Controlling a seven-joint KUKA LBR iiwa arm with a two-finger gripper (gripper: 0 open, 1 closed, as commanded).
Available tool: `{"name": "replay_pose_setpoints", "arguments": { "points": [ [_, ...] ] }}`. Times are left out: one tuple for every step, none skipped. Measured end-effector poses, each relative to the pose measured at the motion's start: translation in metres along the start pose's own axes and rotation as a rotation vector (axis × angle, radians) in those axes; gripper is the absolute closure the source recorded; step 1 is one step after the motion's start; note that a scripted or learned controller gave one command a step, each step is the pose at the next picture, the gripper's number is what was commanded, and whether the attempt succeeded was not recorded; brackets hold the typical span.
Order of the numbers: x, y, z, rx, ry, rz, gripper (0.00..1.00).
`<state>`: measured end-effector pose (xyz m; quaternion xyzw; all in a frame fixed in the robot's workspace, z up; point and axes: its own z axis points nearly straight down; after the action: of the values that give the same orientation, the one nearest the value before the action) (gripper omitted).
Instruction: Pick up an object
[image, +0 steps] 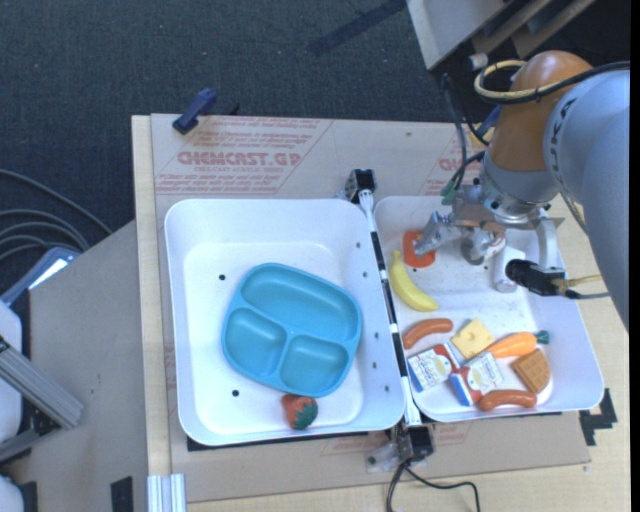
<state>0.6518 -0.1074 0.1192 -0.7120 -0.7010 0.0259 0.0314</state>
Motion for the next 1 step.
{"name": "replay_pose_setpoints", "arguments": {
  "points": [
    [-0.0125,-0.005,0.0242,-0.078,-0.008,-0.015,0.0]
  ]
}}
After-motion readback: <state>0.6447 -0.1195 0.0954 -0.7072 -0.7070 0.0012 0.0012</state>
